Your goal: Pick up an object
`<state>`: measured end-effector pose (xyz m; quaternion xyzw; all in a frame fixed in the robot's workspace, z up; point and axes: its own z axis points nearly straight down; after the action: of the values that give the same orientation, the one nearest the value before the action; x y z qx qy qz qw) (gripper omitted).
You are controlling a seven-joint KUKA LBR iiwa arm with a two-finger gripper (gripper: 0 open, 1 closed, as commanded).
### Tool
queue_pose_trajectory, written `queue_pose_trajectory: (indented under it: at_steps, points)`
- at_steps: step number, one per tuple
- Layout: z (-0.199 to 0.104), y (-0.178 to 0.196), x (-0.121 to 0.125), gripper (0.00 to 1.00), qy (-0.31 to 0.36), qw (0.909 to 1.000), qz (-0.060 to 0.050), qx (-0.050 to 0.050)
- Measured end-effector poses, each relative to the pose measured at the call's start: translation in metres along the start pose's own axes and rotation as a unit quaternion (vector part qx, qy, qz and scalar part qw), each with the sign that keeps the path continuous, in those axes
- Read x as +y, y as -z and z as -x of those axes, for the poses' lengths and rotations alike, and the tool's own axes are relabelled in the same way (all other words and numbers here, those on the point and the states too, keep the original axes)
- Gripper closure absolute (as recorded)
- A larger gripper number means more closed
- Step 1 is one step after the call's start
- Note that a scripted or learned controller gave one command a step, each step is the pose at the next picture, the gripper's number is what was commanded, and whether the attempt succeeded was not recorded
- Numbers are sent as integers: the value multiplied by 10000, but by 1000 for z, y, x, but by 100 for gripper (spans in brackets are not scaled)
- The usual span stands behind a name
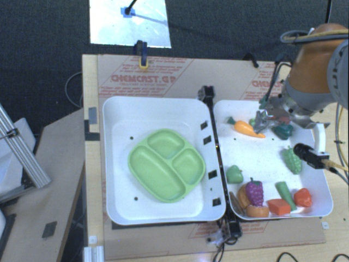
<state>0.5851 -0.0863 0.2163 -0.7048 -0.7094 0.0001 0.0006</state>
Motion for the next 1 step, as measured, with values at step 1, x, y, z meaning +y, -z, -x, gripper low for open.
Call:
queue_pose_trajectory:
  at_steps: [1]
  points:
    - [-48, -1, -18, 100, 6, 10000, 1, 1]
